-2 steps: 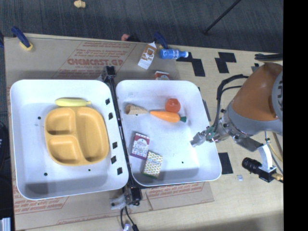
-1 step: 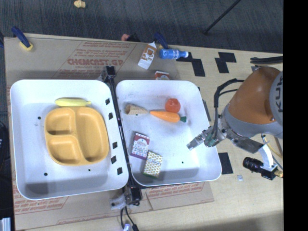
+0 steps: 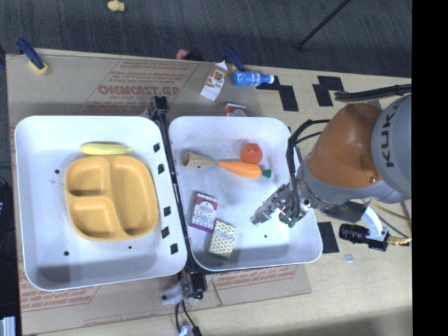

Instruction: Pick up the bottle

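- Camera view: grey arm with orange band (image 3: 343, 152) comes in from the right, wrist bent down over the right shallow white bin (image 3: 301, 247).
- Tool (image 3: 276, 211) sits low over the right part of that bin, near its right wall. Can't tell whether it's released or clenched: the tip is a blur of metal. Nothing visibly held.
- Small blue plastic bottle with white cap (image 3: 250, 79) lies on its side on the bench (image 3: 364, 292), outside both bins, beyond the far rim of the right bin. Well apart from the tool.
- Beside the bottle on the bench: small white-and-brown carton (image 3: 214, 81), tilted, just left of it.
- Right bin contents: orange toy carrot (image 3: 239, 169) lying across the middle, red toy tomato (image 3: 251, 152) just above it, touching or nearly so, tan cone-shaped piece (image 3: 199, 161) at the carrot's left end.
- Nearer the front of the same bin: small maroon-and-white packet (image 3: 204, 213) and green-and-yellow patterned box (image 3: 222, 239), close together, left of the tool.
- Left shallow white bin (image 3: 31, 257) holds a yellow three-compartment plastic tray (image 3: 110, 196); a yellow toy banana (image 3: 106, 148) lies just beyond the tray's far edge.
- Brown cardboard sheet (image 3: 133, 82) lies under both bins.
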You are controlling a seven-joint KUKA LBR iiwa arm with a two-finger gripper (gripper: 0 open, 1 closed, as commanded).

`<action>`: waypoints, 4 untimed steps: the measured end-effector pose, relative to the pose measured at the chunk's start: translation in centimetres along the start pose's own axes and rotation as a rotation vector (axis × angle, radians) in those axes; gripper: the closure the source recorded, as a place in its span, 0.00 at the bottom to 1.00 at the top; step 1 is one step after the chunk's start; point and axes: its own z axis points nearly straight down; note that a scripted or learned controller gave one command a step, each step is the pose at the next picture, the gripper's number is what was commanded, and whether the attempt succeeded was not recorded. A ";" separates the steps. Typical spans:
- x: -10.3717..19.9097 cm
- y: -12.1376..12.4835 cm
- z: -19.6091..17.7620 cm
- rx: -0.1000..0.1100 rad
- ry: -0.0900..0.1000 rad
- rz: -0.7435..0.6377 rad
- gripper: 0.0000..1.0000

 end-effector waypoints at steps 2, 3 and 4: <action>-3.0 -2.6 -1.6 0.000 0.000 0.284 1.00; -3.1 -2.7 -3.8 -0.001 -0.003 0.530 1.00; -3.0 -2.6 -3.7 0.000 0.000 0.253 1.00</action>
